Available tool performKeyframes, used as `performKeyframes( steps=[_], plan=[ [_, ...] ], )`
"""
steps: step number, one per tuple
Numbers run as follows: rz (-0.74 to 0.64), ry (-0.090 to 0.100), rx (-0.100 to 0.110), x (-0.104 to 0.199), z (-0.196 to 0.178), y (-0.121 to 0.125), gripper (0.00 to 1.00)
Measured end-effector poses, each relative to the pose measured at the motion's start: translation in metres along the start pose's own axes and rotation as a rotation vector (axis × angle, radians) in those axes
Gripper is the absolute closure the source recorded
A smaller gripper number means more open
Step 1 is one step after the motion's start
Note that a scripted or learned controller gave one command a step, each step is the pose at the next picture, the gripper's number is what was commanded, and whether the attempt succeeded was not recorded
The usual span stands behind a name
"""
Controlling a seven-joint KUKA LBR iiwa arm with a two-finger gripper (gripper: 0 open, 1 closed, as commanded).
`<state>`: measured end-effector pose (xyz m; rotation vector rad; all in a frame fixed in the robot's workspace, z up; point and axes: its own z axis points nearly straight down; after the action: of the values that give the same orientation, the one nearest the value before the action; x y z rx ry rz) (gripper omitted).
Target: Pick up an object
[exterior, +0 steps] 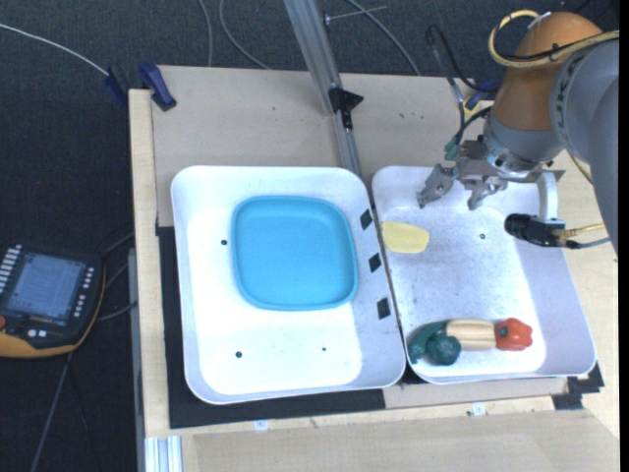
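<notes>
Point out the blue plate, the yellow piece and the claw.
blue plate (295, 252): camera view, on the middle of its flat base, in the left bin.
yellow piece (405, 237): camera view, on its centre, in the right bin.
claw (454, 195): camera view, midway between its two fingertips, which stand apart.

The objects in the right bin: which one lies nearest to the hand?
The pale yellow piece, alone by the bin's left wall, just below the hand. The green, tan and red objects lie at the near edge.

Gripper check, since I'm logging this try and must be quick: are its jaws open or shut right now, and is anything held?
Gripper: jaws open, spread apart above the far end of the right bin, nothing between them.
</notes>
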<state>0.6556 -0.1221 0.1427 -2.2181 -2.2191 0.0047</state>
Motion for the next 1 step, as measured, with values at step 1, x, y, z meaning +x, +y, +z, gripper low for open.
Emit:
performKeyframes(
  steps=[1],
  plan=[
    [0.000,0.000,-0.001,0.0004,0.0496,-0.0009,0.00]
  ],
)
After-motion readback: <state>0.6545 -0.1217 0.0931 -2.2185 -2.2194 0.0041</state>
